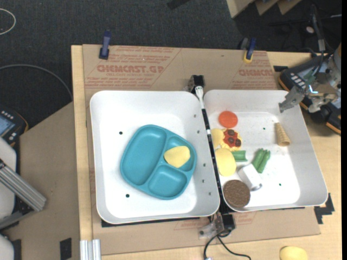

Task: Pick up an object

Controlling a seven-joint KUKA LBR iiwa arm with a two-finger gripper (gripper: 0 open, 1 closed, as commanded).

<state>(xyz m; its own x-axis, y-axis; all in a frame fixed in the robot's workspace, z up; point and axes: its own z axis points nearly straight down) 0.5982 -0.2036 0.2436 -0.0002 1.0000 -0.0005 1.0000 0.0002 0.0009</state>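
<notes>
The right bin (303,194) holds several small items. An orange disc (228,118) lies near the bin's back, with a red and dark piece (232,139) just below it. A yellow lump (225,162), a green pod (261,160), a white block (250,176), a brown round cookie (237,193) and a tan cone (282,134) are spread around them. My gripper (291,99) hangs over the far right corner of this bin, apart from all of them, with nothing seen in it.
A teal divided plate (142,156) sits in the left bin (108,118), and a pale yellow lump (177,156) rests in its right compartment. Blue and yellow clamps (104,45) grip the cardboard's far edge. Cables and gear crowd the bench's right side.
</notes>
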